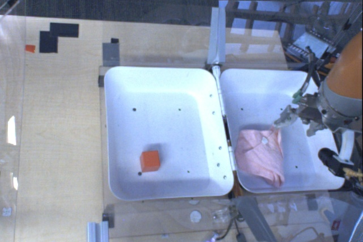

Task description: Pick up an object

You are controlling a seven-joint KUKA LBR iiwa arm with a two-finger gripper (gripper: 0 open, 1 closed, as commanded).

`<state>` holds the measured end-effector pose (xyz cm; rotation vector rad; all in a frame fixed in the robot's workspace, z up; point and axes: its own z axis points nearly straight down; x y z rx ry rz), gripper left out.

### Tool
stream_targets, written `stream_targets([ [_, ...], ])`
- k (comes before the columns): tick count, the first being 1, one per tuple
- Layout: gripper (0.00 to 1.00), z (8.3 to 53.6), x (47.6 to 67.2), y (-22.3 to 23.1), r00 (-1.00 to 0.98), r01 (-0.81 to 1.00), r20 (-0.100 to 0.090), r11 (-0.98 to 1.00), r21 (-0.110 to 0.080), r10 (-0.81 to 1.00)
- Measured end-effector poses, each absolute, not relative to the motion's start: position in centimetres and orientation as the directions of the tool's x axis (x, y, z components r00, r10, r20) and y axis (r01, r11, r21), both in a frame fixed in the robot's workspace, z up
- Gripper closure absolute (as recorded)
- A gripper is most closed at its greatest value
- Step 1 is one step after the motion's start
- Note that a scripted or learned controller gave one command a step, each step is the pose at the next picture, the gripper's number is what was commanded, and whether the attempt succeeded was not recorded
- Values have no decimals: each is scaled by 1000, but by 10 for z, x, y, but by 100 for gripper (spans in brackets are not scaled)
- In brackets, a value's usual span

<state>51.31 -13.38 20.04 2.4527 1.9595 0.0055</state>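
Pink cloth [261, 156] lies crumpled in the near part of the right bin [255, 85], close to the divider between the two white bins, while the gripper [295, 116] of the KUKA arm [343, 88] hangs just beside its far right corner, over the bin floor. Whether metal touches fabric cannot be made out from this angle. Nothing is seen between the fingers, and how far they stand apart cannot be told, since the wrist hardware crowds them and the parts blur together. The arm's orange band and grey wrist are cut off at the picture's right side. In the left bin [159, 79], well apart from the gripper, a small orange block [150, 161] sits near the front left corner. Farther back, on the pale wooden bench [57, 122], black tape patches [57, 35] and a small orange marker [30, 49] lie near the far left corner.
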Motion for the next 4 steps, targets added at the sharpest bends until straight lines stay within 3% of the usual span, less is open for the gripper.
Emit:
stream_targets([
  [1, 0, 97, 515, -129, 93, 996, 0, -93, 11, 996],
  [2, 0, 92, 540, -119, -54, 998, -3, 54, 17, 999],
  [3, 100, 105, 544, -117, -57, 998, -4, 57, 28, 998],
  [4, 100, 187, 576, -68, -131, 991, -1, 131, 9, 991],
])
